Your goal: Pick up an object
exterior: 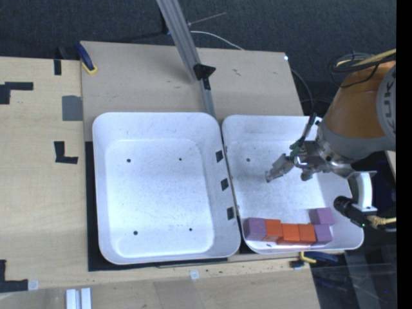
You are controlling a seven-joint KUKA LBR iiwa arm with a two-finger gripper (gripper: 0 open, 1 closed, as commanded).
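Observation:
A row of blocks lies along the near edge of the right bin (257, 131): a purple block (256, 228) at the left, orange blocks (290, 232) in the middle, and a purple block (321, 224) stacked at the right end. My gripper (291, 170) hangs over the middle of the right bin, above and behind the blocks. Its fingers are spread apart with nothing between them.
The left bin (103, 134) sits beside the right one, with black clips along the shared rim. A slanted metal pole (183, 37) rises behind the bins. The arm's orange band (360, 102) covers the right bin's far right corner.

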